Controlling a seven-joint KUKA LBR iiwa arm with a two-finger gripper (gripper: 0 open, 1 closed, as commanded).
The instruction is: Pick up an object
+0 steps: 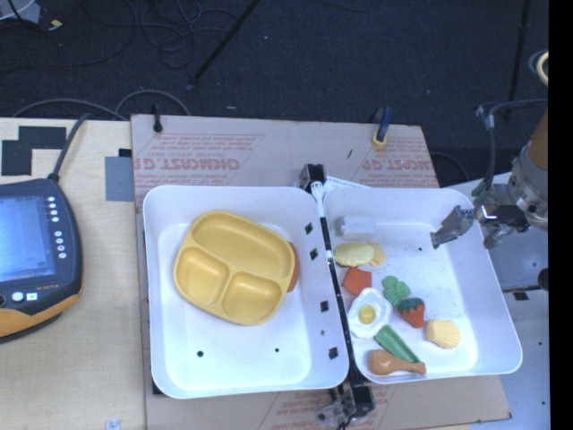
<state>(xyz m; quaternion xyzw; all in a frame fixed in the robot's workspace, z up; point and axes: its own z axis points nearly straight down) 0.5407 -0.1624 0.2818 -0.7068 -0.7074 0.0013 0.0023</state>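
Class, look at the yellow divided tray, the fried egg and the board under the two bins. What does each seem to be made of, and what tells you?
Yellow divided tray: probably moulded plastic, smooth with a soft sheen and rounded compartments.
Fried egg: likely toy plastic or rubber; flat uniform white, glossy yolk.
Board: seemingly cardboard; matte brown with red printed lettering.

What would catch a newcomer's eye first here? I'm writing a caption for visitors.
The big yellow divided tray lying in the left bin stands out most. Next comes the cluster of toy food in the right bin, notably the fried egg, with the gripper at that bin's upper right edge.
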